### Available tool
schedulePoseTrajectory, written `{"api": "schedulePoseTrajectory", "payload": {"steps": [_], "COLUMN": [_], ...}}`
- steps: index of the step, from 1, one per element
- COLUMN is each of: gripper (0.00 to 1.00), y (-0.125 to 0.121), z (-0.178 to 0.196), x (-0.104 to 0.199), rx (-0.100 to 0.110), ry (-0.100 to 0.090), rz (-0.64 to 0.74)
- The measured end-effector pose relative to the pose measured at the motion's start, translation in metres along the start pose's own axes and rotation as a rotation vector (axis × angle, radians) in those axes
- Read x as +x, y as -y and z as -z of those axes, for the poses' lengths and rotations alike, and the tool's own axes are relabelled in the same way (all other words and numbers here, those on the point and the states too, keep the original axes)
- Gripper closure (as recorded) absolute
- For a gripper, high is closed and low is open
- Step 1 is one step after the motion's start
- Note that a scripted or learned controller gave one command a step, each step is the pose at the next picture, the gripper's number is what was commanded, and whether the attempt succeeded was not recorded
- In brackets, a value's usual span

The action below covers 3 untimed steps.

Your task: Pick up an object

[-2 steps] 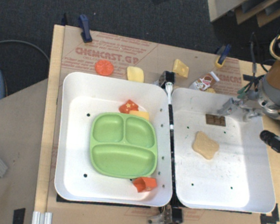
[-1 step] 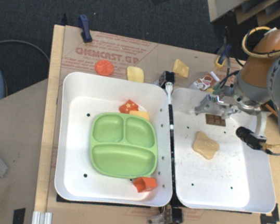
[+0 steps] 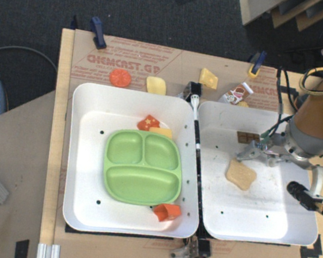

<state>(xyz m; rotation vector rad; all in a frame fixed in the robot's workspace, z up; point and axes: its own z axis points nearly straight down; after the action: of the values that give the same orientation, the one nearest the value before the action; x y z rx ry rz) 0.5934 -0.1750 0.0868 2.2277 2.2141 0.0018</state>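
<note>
Two white bins are sitting side by side on the bench [image 3: 130,59]: the left bin [image 3: 80,143] in the middle of the frame, the right bin [image 3: 268,224] toward the right side. One green divided plate [image 3: 142,168] is lying in the left bin. Three small pieces are resting around it: a red piece [image 3: 148,123] and a pale yellow piece [image 3: 162,133] at its upper edge, and an orange block [image 3: 166,212] at its lower right corner.

In the right bin two things are lying: a tan slice of bread [image 3: 240,175] near the bin's middle left, and a small brown bar [image 3: 247,138] above it. Above the bins, on the bare bench, four loose things are lying: a red disc [image 3: 120,77], a yellow lump [image 3: 155,85], a yellow wedge [image 3: 208,78] and a small wrapped packet [image 3: 237,94].

The gripper [image 3: 254,150] is hanging low over the right bin, between the brown bar and the bread, just above the bread's upper edge. Whether it is spread or pressed together cannot be told, nor whether it is touching anything. The arm [image 3: 321,120] is reaching in from the right edge, its orange band bending down toward the bin.
</note>
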Motion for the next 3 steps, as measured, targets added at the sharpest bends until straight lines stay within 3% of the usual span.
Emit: {"api": "schedulePoseTrajectory", "payload": {"steps": [1,2,3], "gripper": [0.00,0.00,0.00], "y": [-0.067,0.013,0.057], "z": [0.043,-0.005,-0.002], "x": [0.064,0.053,0.050], "rx": [-0.009,0.012,0.007], "ry": [-0.001,-0.001,-0.002], "rz": [0.014,0.003,0.003]}}
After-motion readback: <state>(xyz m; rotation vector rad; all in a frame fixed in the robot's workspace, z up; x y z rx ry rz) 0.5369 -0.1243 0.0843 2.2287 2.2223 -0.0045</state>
